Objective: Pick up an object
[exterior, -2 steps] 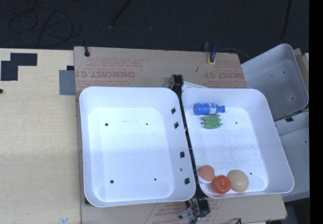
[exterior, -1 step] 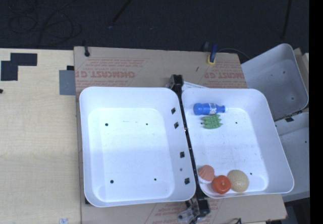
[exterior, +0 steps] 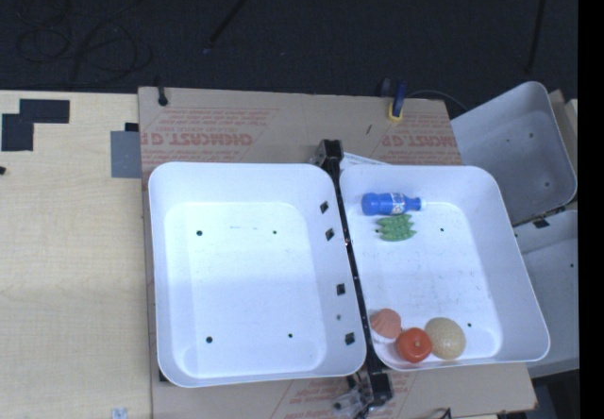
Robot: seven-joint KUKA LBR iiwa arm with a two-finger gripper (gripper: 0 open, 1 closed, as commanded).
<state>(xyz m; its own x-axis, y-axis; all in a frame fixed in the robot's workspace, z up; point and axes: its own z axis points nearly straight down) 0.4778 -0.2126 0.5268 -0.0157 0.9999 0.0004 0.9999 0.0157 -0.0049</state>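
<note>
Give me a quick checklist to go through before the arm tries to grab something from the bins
1. Things to pick are present in the right bin: ok.
2. Blue bottle lies on its side near the far wall, green toy close beside it: tight for a clean grab, not ok.
3. Red ball, pink ball and tan ball bunched in the near corner against the wall: not ok.
4. Bins sit level side by side: ok.
5. End effector state: cannot tell.

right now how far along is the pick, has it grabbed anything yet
Nothing looks picked yet. The blue bottle and green toy lie at the right bin's far end; the pink piece, red ball and tan ball sit in its near corner. Nothing is in hand, so the whole pick remains.
</note>
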